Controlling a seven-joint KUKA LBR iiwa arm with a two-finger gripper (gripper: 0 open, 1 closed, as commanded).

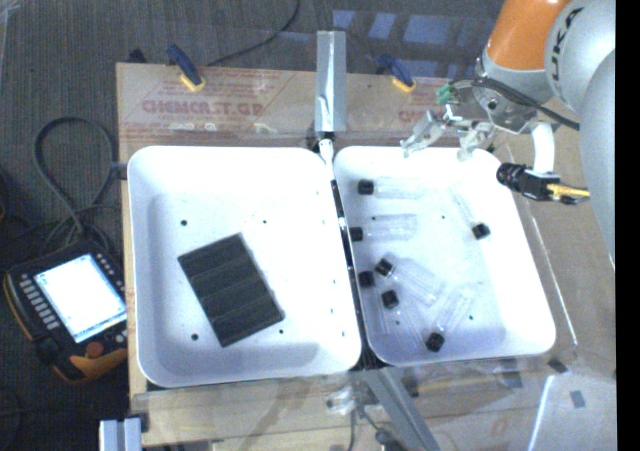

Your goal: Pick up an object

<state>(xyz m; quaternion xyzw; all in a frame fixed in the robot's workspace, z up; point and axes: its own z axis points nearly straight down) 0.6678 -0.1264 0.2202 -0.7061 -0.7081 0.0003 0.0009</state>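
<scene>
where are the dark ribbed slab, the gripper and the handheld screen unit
dark ribbed rectangular slab (pixel 230 289): camera view, middle of its top face, in the left white bin.
gripper (pixel 447 138): camera view, midway between its fingertips, above the right bin's far rim.
handheld pendant with lit screen (pixel 75 301): camera view, on its screen.

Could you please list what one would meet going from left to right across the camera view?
Pendant with lit screen → left bin → dark ribbed pad → right bin holding clear black-capped vials → hand → orange-banded arm.
</scene>
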